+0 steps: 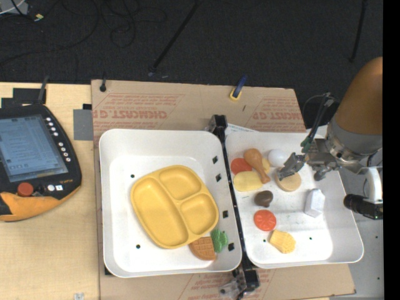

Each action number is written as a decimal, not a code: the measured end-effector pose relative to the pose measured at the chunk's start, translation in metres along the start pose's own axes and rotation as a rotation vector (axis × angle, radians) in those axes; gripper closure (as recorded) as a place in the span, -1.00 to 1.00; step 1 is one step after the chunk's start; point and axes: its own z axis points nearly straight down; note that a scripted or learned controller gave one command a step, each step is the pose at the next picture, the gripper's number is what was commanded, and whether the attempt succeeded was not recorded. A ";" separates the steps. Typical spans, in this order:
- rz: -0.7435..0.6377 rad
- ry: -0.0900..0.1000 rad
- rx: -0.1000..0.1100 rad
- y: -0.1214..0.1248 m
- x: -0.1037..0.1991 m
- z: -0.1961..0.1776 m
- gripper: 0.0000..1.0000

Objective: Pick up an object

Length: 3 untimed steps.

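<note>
Bins sit side by side on the bench, and the arm (359, 114) reaches in from the right over the right bin (350, 245). Its gripper (292, 166) hangs low above that bin's far half, just over a tan round disc (289, 182) that lies right beneath the tip; whether the tip touches the disc cannot be told, and neither can the pincer's opening.

Just left of the pincer lie a white egg (276, 158), a brown drumstick (257, 162), a red tomato (240, 165) and a pale yellow block (248, 181). Nearer the viewer are a dark brown piece (264, 198), a red round slice (265, 220) and a yellow corn piece (282, 241). A white block (314, 202) rests to the right of these, apart from the pincer.

The left bin (119, 161) holds a yellow divided plate (174, 204), with a tan cookie (203, 248) and a green piece (218, 239) touching at its near right edge.
</note>
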 end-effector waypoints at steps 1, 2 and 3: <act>-0.002 -0.002 -0.012 0.002 0.000 -0.007 -1.00; -0.003 -0.001 -0.007 0.004 0.004 0.057 -1.00; -0.002 -0.001 -0.008 -0.004 0.000 0.112 -1.00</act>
